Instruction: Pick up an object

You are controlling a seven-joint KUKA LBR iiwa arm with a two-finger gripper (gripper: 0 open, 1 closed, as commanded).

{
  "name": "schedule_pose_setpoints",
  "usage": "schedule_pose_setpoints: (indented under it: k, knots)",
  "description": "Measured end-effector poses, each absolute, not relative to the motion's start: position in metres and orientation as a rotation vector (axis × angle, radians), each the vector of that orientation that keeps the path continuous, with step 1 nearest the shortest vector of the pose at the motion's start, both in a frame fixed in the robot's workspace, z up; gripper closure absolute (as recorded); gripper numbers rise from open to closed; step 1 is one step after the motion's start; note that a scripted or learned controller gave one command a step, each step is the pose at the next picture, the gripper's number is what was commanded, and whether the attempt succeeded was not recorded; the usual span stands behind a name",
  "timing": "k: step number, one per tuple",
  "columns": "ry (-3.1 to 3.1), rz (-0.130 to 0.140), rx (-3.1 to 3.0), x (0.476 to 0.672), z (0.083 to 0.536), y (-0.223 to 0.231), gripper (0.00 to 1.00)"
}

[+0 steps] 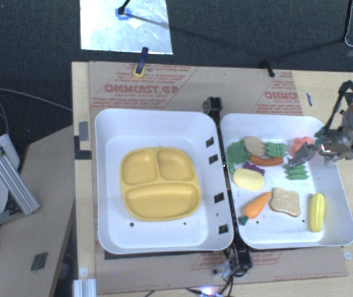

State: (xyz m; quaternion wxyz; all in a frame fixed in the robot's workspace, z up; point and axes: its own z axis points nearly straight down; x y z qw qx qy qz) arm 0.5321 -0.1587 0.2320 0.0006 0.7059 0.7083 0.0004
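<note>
A yellow divided plate (160, 183) is seen lying in the left bin (111, 135), with nothing set in its compartments. The two bins are carried side by side on the table (52, 159), touching along a dark hinge line. In the right bin (337, 228) a scatter of toy food is found: a tan piece (253, 145) beside green leafy pieces (236, 151), a purple piece (253, 166) partly under a pale yellow potato shape (248, 179), a sausage (267, 161), a carrot (257, 204) near the front, a slice of bread (285, 202) just beside it, and a corn cob (316, 211) toward the right wall. Further back lie a green bean pod (297, 173) and a pinkish-red piece (301, 145).

The gripper (300, 158) is reached in from the right and is placed low over the back part of the right bin, just above the green bean pod and beside the pinkish-red piece. How far apart the fingers stand cannot be told, and nothing can be made out between them.

The task is judged to be at an early stage: every object is seen resting on the bin floor, so nothing has been lifted. A grasp and a lift are left to be done
</note>
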Motion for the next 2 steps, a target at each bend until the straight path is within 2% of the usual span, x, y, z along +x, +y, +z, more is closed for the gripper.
schedule_pose_setpoints:
  k: [1, 2]
  knots:
    - [2.220, -0.005, 2.230, 0.487, 0.144, -0.201, 0.00]
    - [2.226, 0.005, 2.207, 0.587, 0.082, -0.204, 0.00]
